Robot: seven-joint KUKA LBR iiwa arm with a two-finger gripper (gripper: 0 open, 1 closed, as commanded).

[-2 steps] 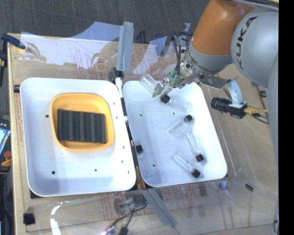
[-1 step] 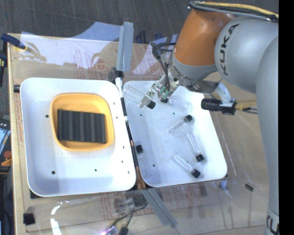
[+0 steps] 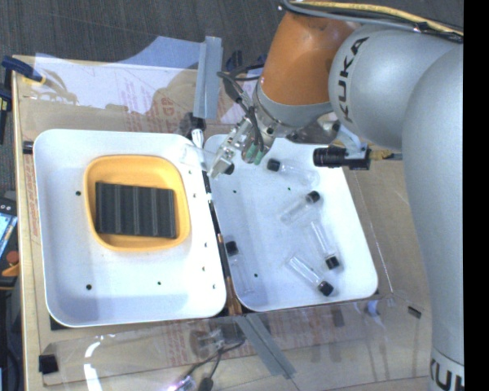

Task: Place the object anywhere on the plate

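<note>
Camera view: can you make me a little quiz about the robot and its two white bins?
1. True or false: the yellow plate lies in the right bin.
2. Which bin holds the clear tubes with black caps? A: left bin. B: right bin.
3. Fill in: the band above the arm's wrist is ____.
Key: 1 false; 2 B; 3 orange.

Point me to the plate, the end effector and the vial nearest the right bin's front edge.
plate (image 3: 135, 169): camera view, on its yellow rim at the back.
end effector (image 3: 222, 162): camera view, at the fingertips over the right bin's back left corner.
vial (image 3: 310, 274): camera view, on its clear body.
</note>
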